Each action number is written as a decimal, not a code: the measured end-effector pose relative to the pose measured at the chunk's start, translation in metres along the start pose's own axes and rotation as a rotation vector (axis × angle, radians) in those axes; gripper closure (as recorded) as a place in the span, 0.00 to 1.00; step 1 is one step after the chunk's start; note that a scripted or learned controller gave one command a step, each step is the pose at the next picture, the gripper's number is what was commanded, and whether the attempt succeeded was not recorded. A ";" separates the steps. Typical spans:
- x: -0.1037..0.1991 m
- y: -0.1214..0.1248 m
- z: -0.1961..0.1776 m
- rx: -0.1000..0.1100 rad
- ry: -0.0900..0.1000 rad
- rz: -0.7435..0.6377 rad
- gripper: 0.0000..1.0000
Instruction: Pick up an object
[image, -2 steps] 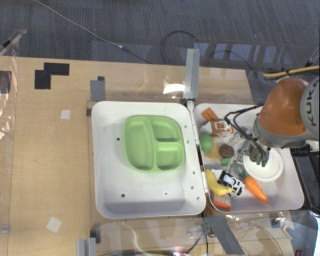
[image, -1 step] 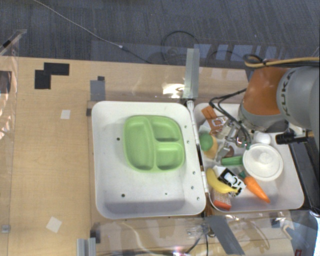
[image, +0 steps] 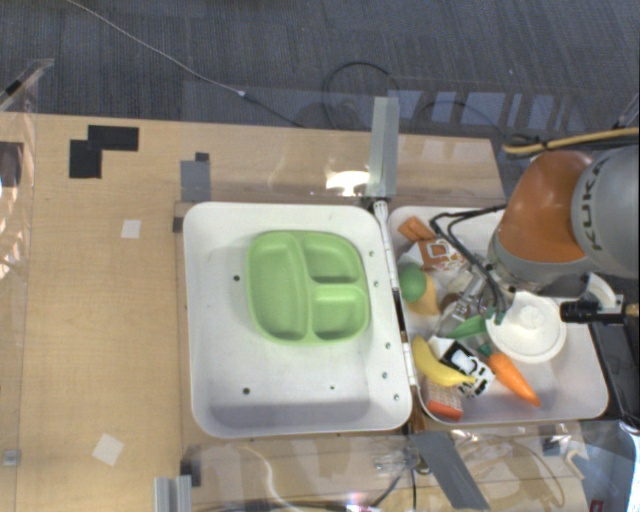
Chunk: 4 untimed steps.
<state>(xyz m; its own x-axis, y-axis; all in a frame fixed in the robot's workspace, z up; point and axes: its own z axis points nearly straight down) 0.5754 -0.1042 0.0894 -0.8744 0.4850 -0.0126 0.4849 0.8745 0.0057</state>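
Several toys crowd the right bin (image: 590, 395); the gripper (image: 478, 305) hangs over its left side, above a green piece (image: 466, 326). Descend straight (finger state unreadable), avoiding the banana (image: 437, 365).

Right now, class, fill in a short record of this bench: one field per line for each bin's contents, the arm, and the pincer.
left bin: holds a green divided plate, lying flat near its middle
right bin: holds a banana, a carrot, a white round lid, a green ball and other small items crowded together
arm: reaches in from the right, over the right bin
pincer: low among the items in the right bin; grip state cannot be told
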 end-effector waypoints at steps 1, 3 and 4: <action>0.028 0.004 -0.001 0.001 -0.005 0.014 0.00; 0.013 0.018 0.000 0.001 0.001 0.207 0.00; 0.032 0.005 -0.001 -0.002 -0.004 0.280 0.00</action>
<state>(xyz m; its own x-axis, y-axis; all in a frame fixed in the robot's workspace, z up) 0.5492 -0.0845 0.0898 -0.7061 0.7080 -0.0138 0.7079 0.7062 0.0110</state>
